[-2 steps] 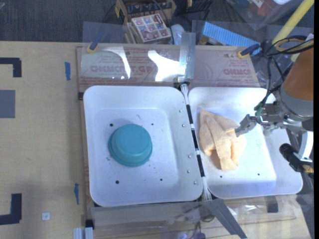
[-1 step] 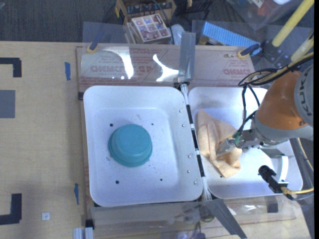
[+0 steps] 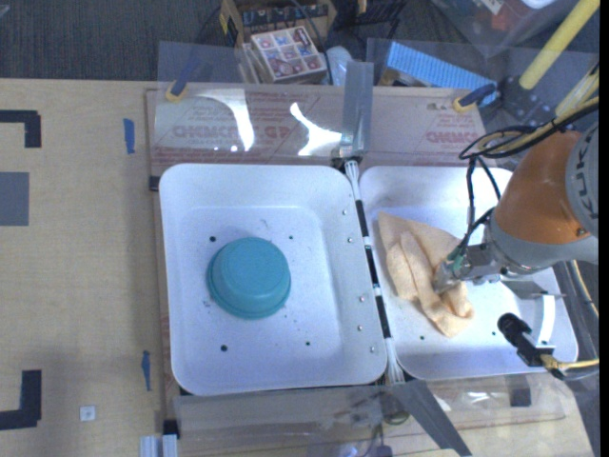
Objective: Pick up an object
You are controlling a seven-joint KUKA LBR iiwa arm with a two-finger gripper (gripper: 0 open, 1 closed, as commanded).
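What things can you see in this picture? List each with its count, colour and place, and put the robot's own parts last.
bench: one, pale wood, under both bins
left bin: one, white, on the bench
right bin: one, white, right beside the left bin
bowl: one, teal, in the middle of the left bin
cloth: one, pale yellow, crumpled in the right bin
tape strips: two, blue, on the bench left of the left bin
arm: one, grey with an orange band, reaching from the right over the right bin
gripper: one, grey, down on the cloth
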